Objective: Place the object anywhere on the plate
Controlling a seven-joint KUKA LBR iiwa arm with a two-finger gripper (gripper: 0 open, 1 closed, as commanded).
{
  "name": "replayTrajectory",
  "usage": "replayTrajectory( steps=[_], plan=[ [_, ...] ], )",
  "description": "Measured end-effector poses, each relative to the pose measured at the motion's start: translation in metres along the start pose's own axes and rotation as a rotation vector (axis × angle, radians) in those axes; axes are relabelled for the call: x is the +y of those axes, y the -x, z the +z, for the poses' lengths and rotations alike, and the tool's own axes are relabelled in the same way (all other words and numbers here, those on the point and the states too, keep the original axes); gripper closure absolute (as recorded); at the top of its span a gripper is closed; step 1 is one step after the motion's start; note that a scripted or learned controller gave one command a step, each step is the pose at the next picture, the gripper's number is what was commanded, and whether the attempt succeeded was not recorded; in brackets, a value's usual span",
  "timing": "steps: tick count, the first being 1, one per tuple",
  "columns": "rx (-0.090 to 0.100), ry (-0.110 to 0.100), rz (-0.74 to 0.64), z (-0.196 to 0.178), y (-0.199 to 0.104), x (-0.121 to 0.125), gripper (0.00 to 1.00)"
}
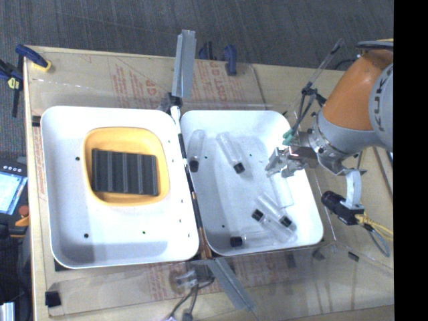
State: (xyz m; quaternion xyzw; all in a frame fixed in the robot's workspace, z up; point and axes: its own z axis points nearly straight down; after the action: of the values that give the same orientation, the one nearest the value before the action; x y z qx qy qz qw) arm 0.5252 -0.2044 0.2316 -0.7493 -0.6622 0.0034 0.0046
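The gripper [284, 162] hangs over the right bin's [207, 236] right edge; I cannot tell its state. Clear vials lie in this bin: one [231, 154] near the far edge, another [194, 151] along the left wall, two [271, 212] near the right corner. The plate [127, 137] sits in the left bin [60, 226].

The arm [358, 105] reaches in from the right, its gripper [282, 163] angled down-left.
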Motion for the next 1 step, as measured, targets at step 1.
replayTrajectory(
  steps=[1],
  plan=[
    [0.0, 0.006, -0.107, 0.0038, -0.0602, 0.0167, 1.0]
  ],
)
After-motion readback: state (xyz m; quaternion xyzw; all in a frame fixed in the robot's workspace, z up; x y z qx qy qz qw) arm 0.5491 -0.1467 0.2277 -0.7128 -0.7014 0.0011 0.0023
